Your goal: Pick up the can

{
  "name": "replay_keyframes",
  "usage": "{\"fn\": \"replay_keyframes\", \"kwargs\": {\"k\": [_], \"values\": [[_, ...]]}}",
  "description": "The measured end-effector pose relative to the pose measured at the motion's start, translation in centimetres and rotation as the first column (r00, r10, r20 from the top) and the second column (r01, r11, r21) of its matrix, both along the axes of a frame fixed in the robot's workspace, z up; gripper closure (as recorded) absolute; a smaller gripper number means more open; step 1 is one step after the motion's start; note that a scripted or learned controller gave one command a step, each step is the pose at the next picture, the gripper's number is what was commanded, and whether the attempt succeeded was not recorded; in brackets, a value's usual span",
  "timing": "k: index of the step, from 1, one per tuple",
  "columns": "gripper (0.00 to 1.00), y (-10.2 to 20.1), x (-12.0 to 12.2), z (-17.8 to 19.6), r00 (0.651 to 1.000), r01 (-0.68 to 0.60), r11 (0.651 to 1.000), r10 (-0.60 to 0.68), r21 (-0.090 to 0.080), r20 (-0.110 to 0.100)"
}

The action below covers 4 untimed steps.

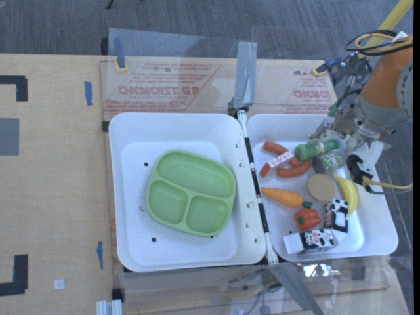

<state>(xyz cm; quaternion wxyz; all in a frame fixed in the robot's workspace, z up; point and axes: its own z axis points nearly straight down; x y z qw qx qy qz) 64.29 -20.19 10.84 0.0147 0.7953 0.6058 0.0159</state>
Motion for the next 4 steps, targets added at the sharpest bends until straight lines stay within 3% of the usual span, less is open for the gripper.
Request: {"fn": "replay_keyframes", "kwargs": {"k": [1,2,3,4], "values": [[0.0,-0.4,-2.7,-0.1,1.0,0.0,1.0,0.0,0.003,0.0],[1.0,-0.3,-2.7,0.9,1.0,-0.004,1.0,0.004,0.004,-0.003],[0.0,-0.3,-2.7,0.8,1.0,-0.004,1.0,0.004,0.004,-0.004],[0.0,0.2,-3.1,-2.2,0.999,-0.029,1.0,0.029,0.013,-0.037]]}}
